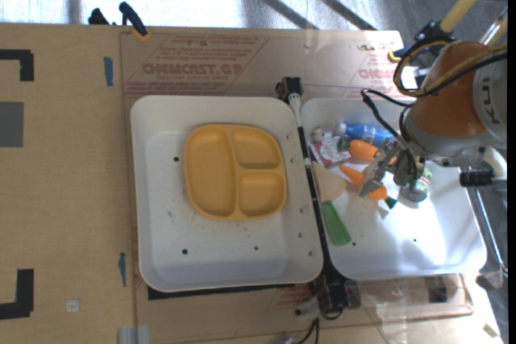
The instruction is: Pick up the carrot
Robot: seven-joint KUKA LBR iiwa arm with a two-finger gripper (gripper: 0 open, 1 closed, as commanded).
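carrot (352, 172) | orange, tapered | lying flat | right bin, among clutter

two white bins (161, 197), one yellow plate (235, 171), one carrot (353, 172)

Left white bin (153, 197): yellow three-compartment plate (235, 171) near its centre. Right of that plate, in the right white bin (435, 254): green cucumber-like piece (336, 223), tan wedge (329, 185), blue bottle (367, 131).

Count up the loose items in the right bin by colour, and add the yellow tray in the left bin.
Orange: 2, the carrot beside the hand and another orange piece
Green: 1, a long green piece
Blue: 1, a blue item
Tan: 1, a wedge
Yellow: 1, the divided tray
Total: 6; the clutter behind the hand is unclear.
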